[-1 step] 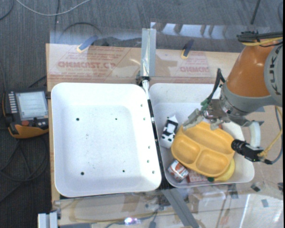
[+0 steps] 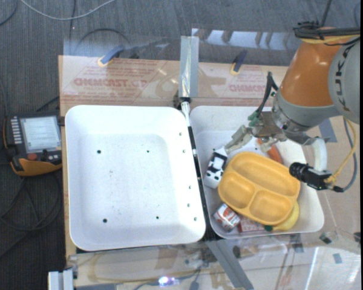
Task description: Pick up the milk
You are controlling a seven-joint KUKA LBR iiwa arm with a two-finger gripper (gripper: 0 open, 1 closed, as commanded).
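Black-and-white cow patches mark the milk carton, which lies in the right bin hard against its left wall, just beside the yellow divided tray. A small can sits below it at the bin's front, and something orange shows past the tray's upper edge. The left bin sits alongside.

The hand hangs over the upper middle of the right bin, up and to the right of the carton, with nothing between its fingers; whether they are spread or closed cannot be told from this angle.

To do the pick well, the hand should probably travel down-left until centred over the carton, then turn so the fingers straddle its narrower sides. The wall and the tray crowd it on two sides, so a finger dropping on either is the likely failure.
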